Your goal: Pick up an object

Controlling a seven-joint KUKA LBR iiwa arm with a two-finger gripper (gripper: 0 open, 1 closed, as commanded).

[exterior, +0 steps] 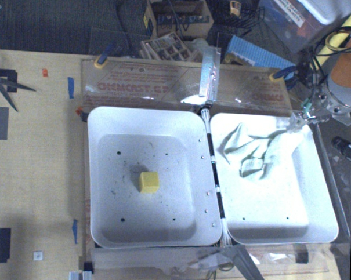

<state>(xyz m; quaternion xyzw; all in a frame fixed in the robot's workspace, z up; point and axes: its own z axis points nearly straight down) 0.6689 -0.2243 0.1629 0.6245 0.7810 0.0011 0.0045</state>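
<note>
Step in hand: approach, grasp not yet made. Gripper (300, 117) at far right corner of right bin (323, 224), seen against bright glare; no object visible in it, and open or closed cannot be told.

Task's thing: yellow block (149, 182), lying flat near the middle of left bin (100, 127), well apart from the gripper.

Also in right bin: pale crumpled item, possibly cloth or clear film (253, 150), upper half, just beside the gripper; exact nature too washed out to tell.

Next move calls for: choice of target. For the crumpled item, short descent onto a raised fold. For the block, travel across the divider to the left bin, centred over the block, then straight down.

Surface: light wooden desk (35, 159), with blue tape marks and a small orange mark.

Room: clutter of boxes and cables behind the bins.
</note>
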